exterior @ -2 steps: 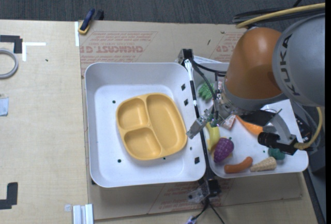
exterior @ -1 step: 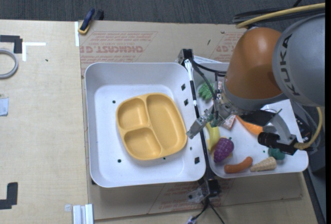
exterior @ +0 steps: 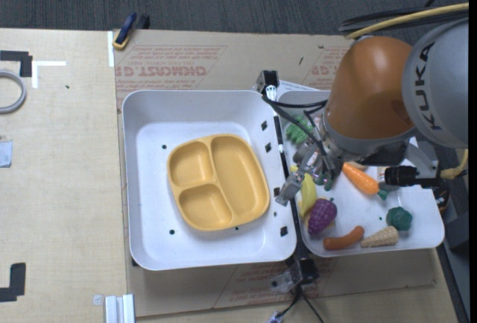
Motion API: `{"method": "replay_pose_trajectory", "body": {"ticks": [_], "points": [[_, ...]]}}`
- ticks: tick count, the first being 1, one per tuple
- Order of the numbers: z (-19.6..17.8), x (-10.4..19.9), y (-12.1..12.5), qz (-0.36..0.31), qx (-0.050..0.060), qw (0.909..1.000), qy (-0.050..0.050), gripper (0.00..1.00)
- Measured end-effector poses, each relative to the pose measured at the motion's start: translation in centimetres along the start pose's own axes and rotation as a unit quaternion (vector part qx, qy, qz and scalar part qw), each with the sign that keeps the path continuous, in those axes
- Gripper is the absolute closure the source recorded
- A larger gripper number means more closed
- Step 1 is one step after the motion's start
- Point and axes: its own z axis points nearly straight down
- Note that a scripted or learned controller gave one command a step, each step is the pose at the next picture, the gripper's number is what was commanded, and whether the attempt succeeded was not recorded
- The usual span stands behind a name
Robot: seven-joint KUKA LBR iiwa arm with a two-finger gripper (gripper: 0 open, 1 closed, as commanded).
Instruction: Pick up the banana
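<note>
Nearest, in the right bin, lie a sausage, corn, broccoli and purple grapes. Just beyond the grapes lies the banana, along the bin's left wall. The gripper hangs right at its upper end; its opening cannot be told. A carrot lies to the right. The left bin holds a yellow divided plate.

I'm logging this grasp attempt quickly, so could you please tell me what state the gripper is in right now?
Gripper: over the banana at the right bin's left edge; open, shut or holding cannot be told.
</note>
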Motion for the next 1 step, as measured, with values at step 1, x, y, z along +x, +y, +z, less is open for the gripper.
{"method": "replay_pose_trajectory", "body": {"ticks": [1], "points": [[-0.99,-0.13,0.03,0.002,-0.001,1.0,-0.001,1.0]]}}
